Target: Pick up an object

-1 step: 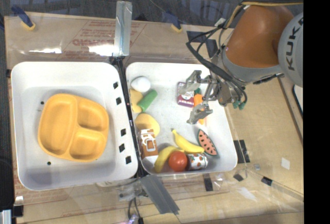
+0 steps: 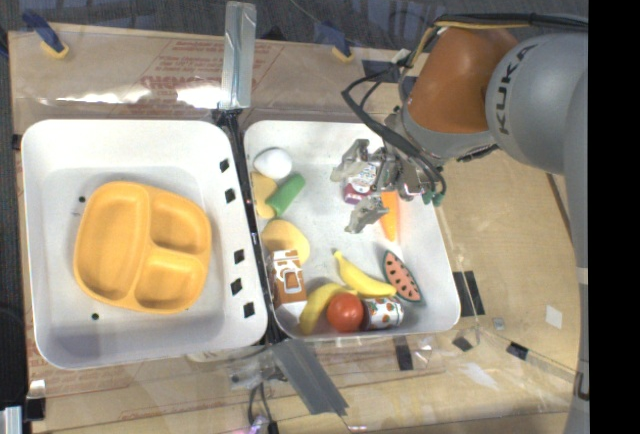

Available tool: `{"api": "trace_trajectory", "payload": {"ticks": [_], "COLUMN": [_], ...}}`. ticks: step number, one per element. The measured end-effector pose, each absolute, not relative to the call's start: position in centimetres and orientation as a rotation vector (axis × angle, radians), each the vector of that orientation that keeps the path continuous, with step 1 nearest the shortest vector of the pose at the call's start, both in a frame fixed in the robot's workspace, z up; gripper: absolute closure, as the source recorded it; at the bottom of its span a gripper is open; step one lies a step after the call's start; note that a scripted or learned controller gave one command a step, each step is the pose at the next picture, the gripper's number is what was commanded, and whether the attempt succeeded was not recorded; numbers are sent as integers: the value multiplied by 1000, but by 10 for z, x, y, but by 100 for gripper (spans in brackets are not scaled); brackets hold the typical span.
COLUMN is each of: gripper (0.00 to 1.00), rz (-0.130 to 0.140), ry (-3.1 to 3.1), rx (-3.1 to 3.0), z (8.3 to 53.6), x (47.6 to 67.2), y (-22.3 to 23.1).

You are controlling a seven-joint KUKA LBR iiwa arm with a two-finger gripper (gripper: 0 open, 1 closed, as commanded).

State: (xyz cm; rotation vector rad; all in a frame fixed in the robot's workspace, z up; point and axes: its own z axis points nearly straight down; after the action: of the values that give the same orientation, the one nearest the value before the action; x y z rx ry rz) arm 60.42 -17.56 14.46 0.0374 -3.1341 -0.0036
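My gripper (image 2: pixel 358 189) hangs low over the upper middle of the right bin (image 2: pixel 432 227), and the grey arm with its orange band (image 2: pixel 455 82) reaches in from the right. Its two fingers stand apart, one finger (image 2: pixel 350 162) toward the far side and one toward the near side. A small purple-red object (image 2: pixel 357 190) sits between them, and I cannot tell whether they touch it. An orange carrot (image 2: pixel 390 218) lies just right of the gripper.
The right bin also holds a white egg (image 2: pixel 272 162), a green cylinder (image 2: pixel 288 194), a banana (image 2: pixel 360 277), a watermelon slice (image 2: pixel 402 277), a red tomato (image 2: pixel 345 312) and a small carton (image 2: pixel 290 277). A yellow divided plate (image 2: pixel 143 244) lies in the left bin (image 2: pixel 40 147).
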Motion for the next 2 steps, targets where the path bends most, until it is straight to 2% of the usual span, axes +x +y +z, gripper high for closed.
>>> {"api": "trace_trajectory", "payload": {"ticks": [1, 2], "gripper": [0, 100], "rz": [-1, 1], "ry": [-3138, -3145], "rx": [-131, -119], "z": [92, 105], "x": [609, 612], "y": [-195, -193]}}
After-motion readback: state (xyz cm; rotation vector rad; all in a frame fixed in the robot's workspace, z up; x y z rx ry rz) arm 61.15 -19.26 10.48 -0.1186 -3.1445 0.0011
